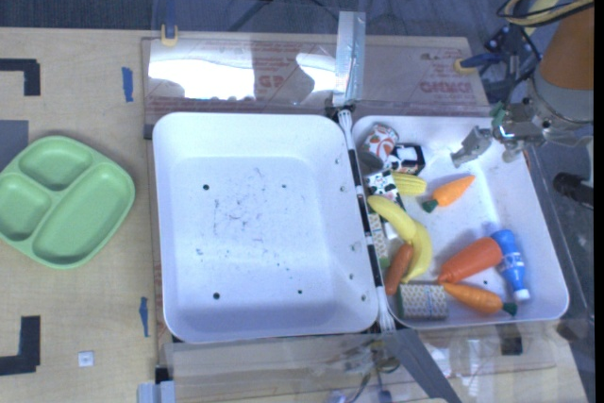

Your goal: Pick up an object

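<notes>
You see the gripper (491,142) hanging over the far right part of the right bin (545,241), close to that bin's far rim and right wall. Its fingers (469,148) point toward the bin's middle, but you cannot tell how far apart they stand, and nothing shows between them.

Taking the right bin as your landmark: the small carrot (447,192) lies nearest the fingers, just toward the near side of them, apart from them and resting on the bin floor. The banana (406,224) runs along the bin's left side, curving toward the near end. At its far end sit a black-and-white toy (396,169) and a round white-and-orange piece (381,142) in the bin's far left corner. Toward the near right lie a large carrot (468,260) and a blue bottle (510,263) side by side, touching or nearly so, with another carrot (475,298) just nearer still. A grey speckled block (422,300) lies at the near rim, with a small orange piece (397,265) beside the banana's near end.

Bare floor shows in the middle of the right bin, between the small carrot and the large carrot. The left bin (179,156) adjoins the right bin's left wall. A green divided plate (62,200) rests on the desk (75,71), well apart on the far side of the left bin.
</notes>
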